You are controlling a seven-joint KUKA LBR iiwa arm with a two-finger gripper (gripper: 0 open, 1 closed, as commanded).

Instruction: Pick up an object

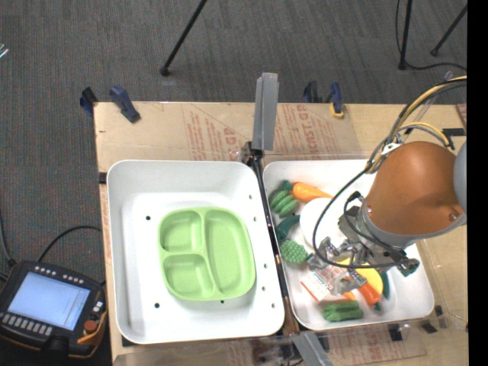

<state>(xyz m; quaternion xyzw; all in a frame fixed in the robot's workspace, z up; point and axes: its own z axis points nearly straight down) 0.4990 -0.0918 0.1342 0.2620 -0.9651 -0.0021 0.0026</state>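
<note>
gripper (341, 269) is low in the right bin (415, 300) at the frame's lower right, can't tell its state, and the crowded toys (284, 202) could make it slip.

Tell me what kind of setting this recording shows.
Probably a robotics lab: two white bins clamped on a cardboard-topped bench, tripod legs on grey carpet, and a teach pendant on the floor.

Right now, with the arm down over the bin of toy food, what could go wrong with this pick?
1. The toys lie crowded: the hand could catch two at once, or nudge the bumpy green toy aside.
2. The flat packet beneath the hand lies low, so a grip may slip off it.
3. The arm hides much of the right bin, so a miss would be hard to spot.
</note>
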